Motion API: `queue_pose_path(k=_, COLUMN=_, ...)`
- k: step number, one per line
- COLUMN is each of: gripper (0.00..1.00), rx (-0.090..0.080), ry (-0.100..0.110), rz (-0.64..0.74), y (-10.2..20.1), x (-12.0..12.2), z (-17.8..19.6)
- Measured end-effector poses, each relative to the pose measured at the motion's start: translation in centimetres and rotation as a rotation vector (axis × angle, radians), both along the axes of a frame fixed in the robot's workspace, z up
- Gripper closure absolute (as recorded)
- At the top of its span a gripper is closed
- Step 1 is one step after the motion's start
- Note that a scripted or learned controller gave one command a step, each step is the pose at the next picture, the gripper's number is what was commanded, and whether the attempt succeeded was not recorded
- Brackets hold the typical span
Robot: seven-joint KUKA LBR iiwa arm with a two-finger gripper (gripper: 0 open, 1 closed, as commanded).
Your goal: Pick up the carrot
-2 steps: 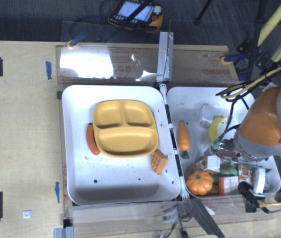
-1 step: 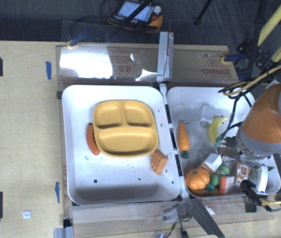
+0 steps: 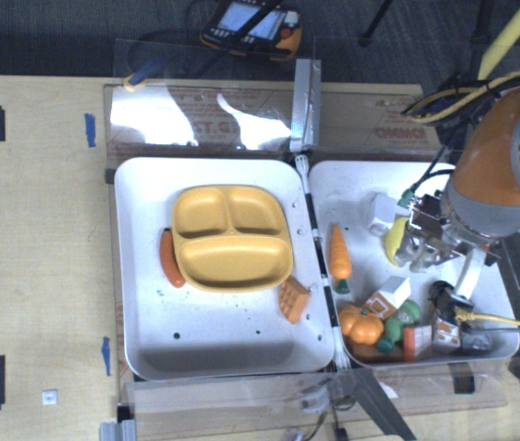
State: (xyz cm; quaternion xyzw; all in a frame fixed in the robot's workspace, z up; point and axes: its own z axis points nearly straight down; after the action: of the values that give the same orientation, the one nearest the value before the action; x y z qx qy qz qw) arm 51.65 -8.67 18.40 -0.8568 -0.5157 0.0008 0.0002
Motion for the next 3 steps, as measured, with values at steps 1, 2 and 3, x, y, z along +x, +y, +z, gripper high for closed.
queue_pose_path(k=1, gripper=1.0, rx=-0.001, ry=-0.003, rz=0.271, y=2.3, x=2.3, z=1.0)
queue_pose_path(k=2, gripper=1.0, rx=-0.001, ry=0.0, rz=-0.152, y=4.9, x=3.2, z=3.5)
queue_pose_path(k=3, gripper=1.0, rx=-0.002, ry=0.001, rz=-0.148, y=5.0, x=3.2, z=4.4)
